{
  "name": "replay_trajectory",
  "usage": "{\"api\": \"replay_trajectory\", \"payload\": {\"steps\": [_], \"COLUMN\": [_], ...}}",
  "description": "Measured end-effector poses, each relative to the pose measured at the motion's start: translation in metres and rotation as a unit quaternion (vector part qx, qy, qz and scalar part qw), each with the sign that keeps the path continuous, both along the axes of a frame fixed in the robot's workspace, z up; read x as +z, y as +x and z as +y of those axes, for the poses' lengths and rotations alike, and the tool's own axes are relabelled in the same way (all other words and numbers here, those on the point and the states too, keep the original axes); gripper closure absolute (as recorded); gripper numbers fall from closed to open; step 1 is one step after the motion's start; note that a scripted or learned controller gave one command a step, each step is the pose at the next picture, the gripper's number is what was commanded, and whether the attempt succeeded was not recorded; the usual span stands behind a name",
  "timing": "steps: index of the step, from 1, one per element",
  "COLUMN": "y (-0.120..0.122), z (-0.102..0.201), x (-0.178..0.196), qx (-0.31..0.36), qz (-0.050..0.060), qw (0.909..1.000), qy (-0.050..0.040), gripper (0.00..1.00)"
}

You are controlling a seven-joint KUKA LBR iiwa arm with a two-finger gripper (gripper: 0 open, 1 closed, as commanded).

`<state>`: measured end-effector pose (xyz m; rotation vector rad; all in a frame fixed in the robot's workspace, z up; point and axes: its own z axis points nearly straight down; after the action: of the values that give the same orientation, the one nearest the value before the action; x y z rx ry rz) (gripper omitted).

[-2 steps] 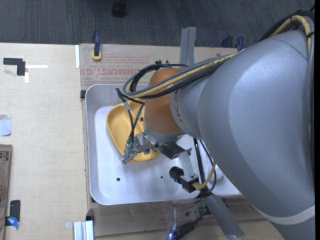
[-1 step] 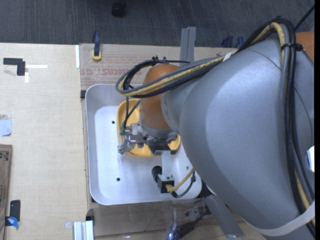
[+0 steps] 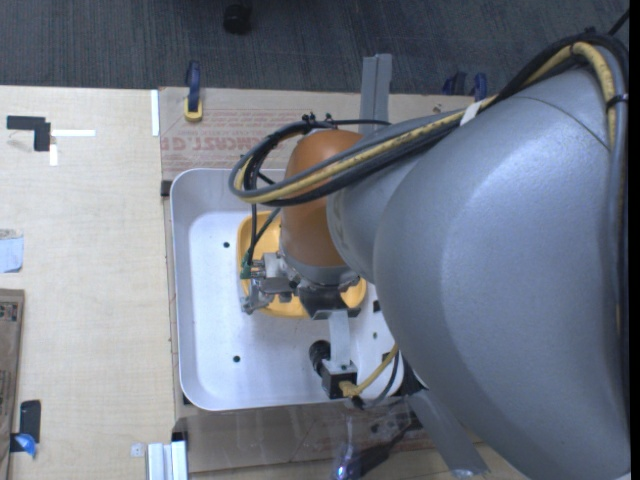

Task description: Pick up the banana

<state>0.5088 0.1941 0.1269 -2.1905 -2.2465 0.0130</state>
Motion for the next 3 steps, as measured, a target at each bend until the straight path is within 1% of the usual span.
{"api": "replay_trajectory", "payload": {"steps": [1,2,3], "y": [0.033,0.042,0.056], "z": [-0.015,-0.003,-0.043], "x": [-0.031,0.104,0.165], "qx": [0.012,-0.005,0.036], "qz": [0.013,-0.003,-0.003], "qw": [0.9997,1.0000,0.9993], "qy": [0.0143,0.0001,0.0000], "gripper": [1.00,1.00,1.00]}}
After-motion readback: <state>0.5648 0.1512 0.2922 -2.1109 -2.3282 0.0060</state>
